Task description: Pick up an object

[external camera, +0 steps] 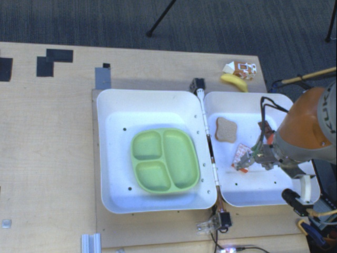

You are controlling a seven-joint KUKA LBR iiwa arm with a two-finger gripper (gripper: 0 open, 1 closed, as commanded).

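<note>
The green tray (165,161) takes up most of the left bin (113,141). In the right bin (253,194), the bread slice (227,129) and small packet (241,154) leave bare floor along the near side.

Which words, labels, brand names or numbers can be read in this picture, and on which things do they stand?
No text can be read.
Small packet in the right bin, at the gripper: red and white print, too blurred to read.
Packet beside the banana on the bench: orange and white print, too small to read.
Green tray, slice of bread: no text.
</note>
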